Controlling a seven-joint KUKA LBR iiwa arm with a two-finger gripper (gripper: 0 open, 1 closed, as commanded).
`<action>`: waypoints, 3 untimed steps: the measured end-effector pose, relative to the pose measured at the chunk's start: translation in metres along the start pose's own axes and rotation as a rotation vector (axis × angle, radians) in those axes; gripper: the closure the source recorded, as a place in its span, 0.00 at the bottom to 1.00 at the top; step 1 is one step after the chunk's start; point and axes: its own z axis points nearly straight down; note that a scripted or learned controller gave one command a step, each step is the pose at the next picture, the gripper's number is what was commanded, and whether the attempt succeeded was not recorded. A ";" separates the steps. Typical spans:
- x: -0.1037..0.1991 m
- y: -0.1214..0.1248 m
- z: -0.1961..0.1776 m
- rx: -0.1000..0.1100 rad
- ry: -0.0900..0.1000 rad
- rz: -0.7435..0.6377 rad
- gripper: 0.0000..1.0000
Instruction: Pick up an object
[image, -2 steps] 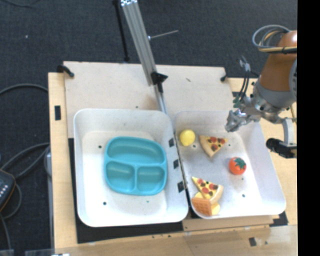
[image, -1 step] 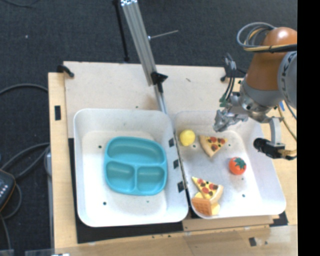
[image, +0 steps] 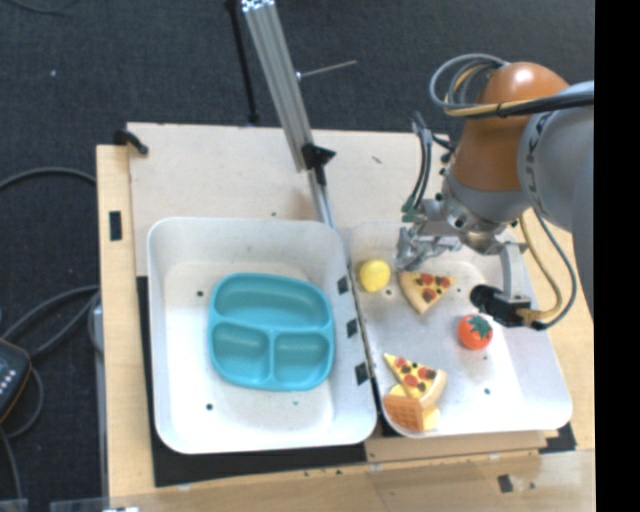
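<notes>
1. Whether the fingers (image: 418, 255) are spread or pressed together, I cannot tell; they hang just above the upper pizza slice (image: 426, 290), beside the yellow ball (image: 374, 276).
2. Nearest, a second pizza slice (image: 415, 380) lies in the right bin (image: 520, 400).
3. The tomato (image: 475, 332) sits mid-bin.
4. The upper slice, likely light stiff plastic, suits an edge pinch.

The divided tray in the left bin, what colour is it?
Turquoise blue, seen clearly in the camera view: divided tray.

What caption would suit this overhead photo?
Robot claw hovers over toy pizza slice and lemon; blue tray sits in neighbouring bin.
</notes>
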 end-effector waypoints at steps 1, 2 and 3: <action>0.049 -0.008 -0.014 -0.002 0.001 -0.001 1.00; 0.107 -0.024 -0.009 0.000 0.001 -0.002 1.00; 0.153 -0.036 -0.020 -0.002 0.002 -0.002 1.00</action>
